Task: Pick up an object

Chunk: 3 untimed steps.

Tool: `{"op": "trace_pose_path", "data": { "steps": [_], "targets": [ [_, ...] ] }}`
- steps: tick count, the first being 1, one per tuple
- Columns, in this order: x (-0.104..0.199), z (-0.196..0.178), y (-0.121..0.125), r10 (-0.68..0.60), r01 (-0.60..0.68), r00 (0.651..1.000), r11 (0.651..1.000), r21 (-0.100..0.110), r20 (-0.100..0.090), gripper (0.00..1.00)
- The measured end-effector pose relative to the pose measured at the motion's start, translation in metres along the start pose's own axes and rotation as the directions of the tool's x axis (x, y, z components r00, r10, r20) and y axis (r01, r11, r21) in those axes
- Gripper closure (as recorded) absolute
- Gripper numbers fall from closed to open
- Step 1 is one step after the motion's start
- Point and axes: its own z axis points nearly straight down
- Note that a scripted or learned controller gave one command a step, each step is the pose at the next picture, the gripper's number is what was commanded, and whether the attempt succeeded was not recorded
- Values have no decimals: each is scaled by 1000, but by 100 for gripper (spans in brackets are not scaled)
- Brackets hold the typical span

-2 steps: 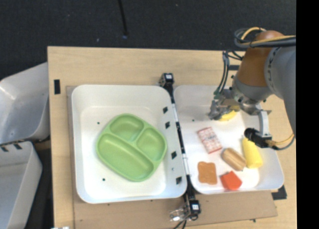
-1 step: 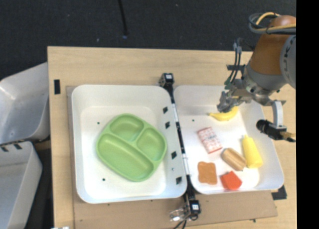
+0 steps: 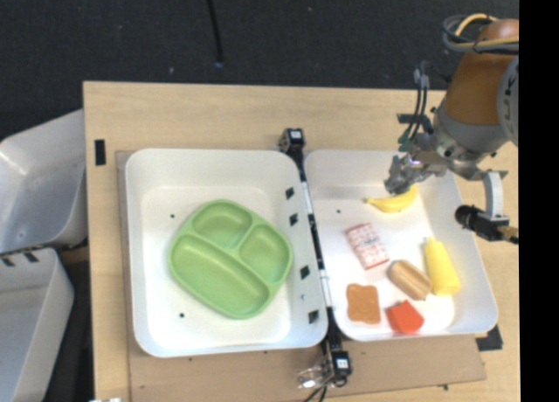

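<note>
Currently we log the gripper (image 3: pixel 403 173) low over the far part of the right bin (image 3: pixel 472 304), directly above the near end of the banana (image 3: pixel 393 203). The arm (image 3: pixel 476 86) comes in from the right. Gripper state: we cannot tell; the tip is small and dark against the bin floor. Nothing can be confirmed as held.

Target, by our reading: the banana, the item nearest the gripper. It lies flat on the bin floor, curved, its right end just under the tool, well apart from the other items.

Other contents of the right bin: a pink-and-white packet (image 3: pixel 367 246) near the middle; a sausage-shaped brown piece (image 3: pixel 409 279) with a yellow corn-like piece (image 3: pixel 441 266) just beside it; an orange toast-like slab (image 3: pixel 363 303) and a red block (image 3: pixel 404 317) at the near edge. The left bin (image 3: pixel 140 304) carries a green divided plate (image 3: pixel 231 257). Both bins sit on the wooden surface (image 3: pixel 105 121).

Handling judgement: the banana looks like a toy food item, so probably light, stiff and smooth-skinned. A slick curved body may roll or squirt sideways under a pinch. We would take hold across the thick middle, closing over its narrow width, not at the tapered tips. A descent at the end, as now positioned, risks tipping it or a miss. The bin wall is close behind, so clearance there deserves watching.
</note>
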Motion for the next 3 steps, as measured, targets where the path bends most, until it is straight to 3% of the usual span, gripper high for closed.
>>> {"op": "trace_pose_path", "data": {
  "steps": [3],
  "targets": [
    [145,-37,44,-17,17,1000,1000,0,-2,100]
  ]
}}
